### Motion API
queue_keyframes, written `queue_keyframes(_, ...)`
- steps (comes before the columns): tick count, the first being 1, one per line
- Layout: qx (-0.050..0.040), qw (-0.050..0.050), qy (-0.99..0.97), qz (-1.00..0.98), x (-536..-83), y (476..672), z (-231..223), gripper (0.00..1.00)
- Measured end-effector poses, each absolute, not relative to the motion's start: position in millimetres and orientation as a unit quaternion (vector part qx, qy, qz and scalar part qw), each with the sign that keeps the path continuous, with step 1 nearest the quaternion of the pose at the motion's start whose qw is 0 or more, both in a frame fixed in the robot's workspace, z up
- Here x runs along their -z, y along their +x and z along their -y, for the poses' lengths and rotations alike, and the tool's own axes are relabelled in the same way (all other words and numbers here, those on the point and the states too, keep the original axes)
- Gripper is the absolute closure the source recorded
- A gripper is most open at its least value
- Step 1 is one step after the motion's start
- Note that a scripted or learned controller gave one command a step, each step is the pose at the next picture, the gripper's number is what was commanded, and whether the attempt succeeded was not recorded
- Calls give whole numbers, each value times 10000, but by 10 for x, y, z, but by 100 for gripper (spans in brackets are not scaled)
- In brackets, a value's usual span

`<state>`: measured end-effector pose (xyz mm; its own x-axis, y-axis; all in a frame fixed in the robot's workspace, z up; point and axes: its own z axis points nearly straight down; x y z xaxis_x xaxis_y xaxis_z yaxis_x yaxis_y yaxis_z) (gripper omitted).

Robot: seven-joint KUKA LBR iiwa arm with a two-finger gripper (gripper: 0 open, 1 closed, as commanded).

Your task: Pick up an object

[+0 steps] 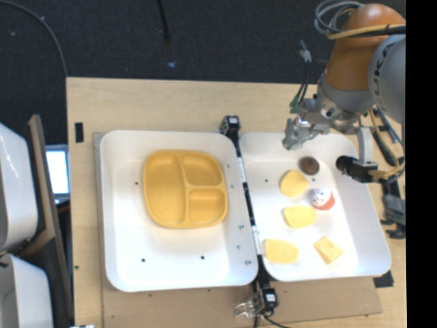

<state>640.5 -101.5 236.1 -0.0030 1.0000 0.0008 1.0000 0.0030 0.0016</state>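
Claw [296, 137] hovers just up-left of the brown puck [309, 165].

A wooden bench [164, 104] is seen on a dark floor [205, 26]. Two shallow white bins are set side by side on it, touching along their inner edges: the left bin [116, 251] and the right bin [355, 251]. A yellow divided plate [184, 186] is laid flat in the left bin. A black clip [231, 123] is fixed at the far end of the seam, another [265, 296] at the near end. A thin black cable [161, 9] is stretched across the floor.
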Motion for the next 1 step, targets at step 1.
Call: queue_keyframes(1, -11, 3, 7056, -7086, -2461, 6363, 445, 100)
